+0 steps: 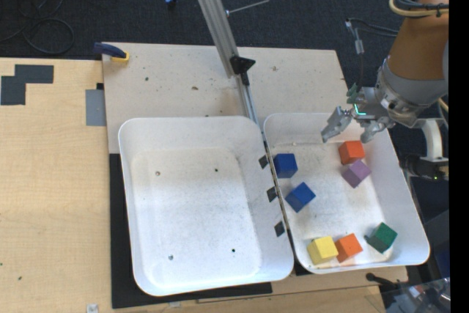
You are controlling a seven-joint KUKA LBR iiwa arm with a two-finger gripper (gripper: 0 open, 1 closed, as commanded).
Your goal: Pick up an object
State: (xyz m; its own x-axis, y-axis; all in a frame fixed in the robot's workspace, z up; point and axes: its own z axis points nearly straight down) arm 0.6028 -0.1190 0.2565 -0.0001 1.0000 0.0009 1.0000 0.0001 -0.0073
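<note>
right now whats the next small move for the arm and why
Probably lower straight down toward the orange block. The gripper hangs open just above the far end of the right bin, nothing between its jaws, and that block lies almost directly beneath. The purple block sits very close beside it, so a slow descent seems wise.

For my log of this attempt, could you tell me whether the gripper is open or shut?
Open: the gripper's fingers are spread apart, nothing between them, above the orange block.
</note>
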